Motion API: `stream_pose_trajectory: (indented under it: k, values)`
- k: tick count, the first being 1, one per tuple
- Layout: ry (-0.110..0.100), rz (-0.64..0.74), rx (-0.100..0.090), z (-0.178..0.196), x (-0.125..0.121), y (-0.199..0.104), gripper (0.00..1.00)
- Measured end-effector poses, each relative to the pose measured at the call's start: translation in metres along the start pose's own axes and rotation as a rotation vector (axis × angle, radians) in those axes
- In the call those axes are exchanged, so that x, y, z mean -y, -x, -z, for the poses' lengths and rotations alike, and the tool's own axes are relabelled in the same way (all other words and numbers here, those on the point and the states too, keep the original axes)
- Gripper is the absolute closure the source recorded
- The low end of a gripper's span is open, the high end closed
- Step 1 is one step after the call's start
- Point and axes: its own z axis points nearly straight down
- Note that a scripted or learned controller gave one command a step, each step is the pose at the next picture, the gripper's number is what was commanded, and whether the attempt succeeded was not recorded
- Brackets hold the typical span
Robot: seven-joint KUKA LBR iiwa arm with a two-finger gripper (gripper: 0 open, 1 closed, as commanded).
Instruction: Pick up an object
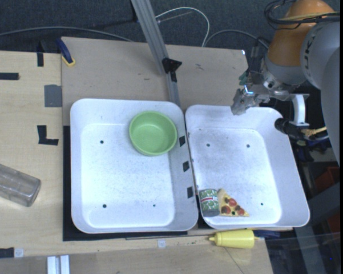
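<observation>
A green bowl (153, 132) sits in the left bin (85, 153), near its far right corner. In the right bin (274, 153), by the near left corner, lie a small green can (209, 202) and a pizza-slice toy (231, 205), side by side. A yellow squeeze bottle (235, 238) lies on the bench just in front of the right bin. My gripper (240, 106) hangs above the far rim of the right bin, far from all of these, with nothing seen between its fingers.
A slanted grey metal pole (154, 33) crosses the bench behind the bins. A clear plastic cylinder (11, 182) lies at the left. A blue and yellow clip (65, 52) sits at the far left corner of the board. Cables run behind.
</observation>
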Motion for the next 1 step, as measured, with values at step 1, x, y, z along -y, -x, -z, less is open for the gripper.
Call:
stream_pose_trajectory:
  k: [1]
  values:
    - [0.000,0.000,0.001,0.0575,0.0037,0.0075,1.00]
